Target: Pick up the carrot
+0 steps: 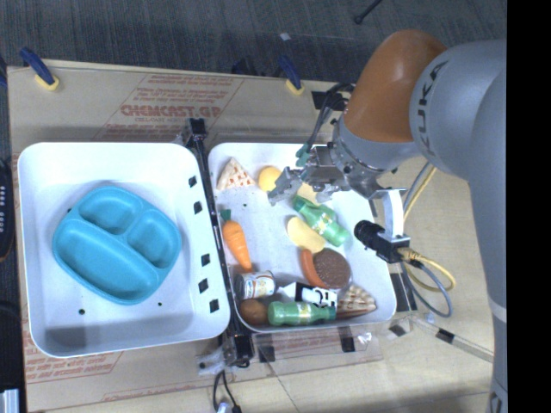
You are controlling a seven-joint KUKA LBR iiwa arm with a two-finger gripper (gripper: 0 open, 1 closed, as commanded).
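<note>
Cardboard-covered tabletop (155, 101) over dark carpet, two shallow white bins side by side. We see the left white bin (52, 317) holding a blue three-compartment plastic tray (116, 243). The right white bin (267, 235) is cluttered. The small orange carrot with a green top (235, 243) lies near that bin's left wall, lengthwise, apart from the other items and untouched. Around it we note a pizza-slice toy (233, 178), a yellow lemon-like piece (269, 177), a green plastic bottle (320, 219), a brown round patty (331, 268), a small tin can (256, 286) and a second green bottle lying flat (297, 313) at the near edge. The grey-and-orange arm comes in from the right; its gripper (288, 185) hangs over the bin's upper middle, near the lemon-like piece, well apart from the carrot. We cannot tell how the gripper is set; nothing visible in it.
</note>
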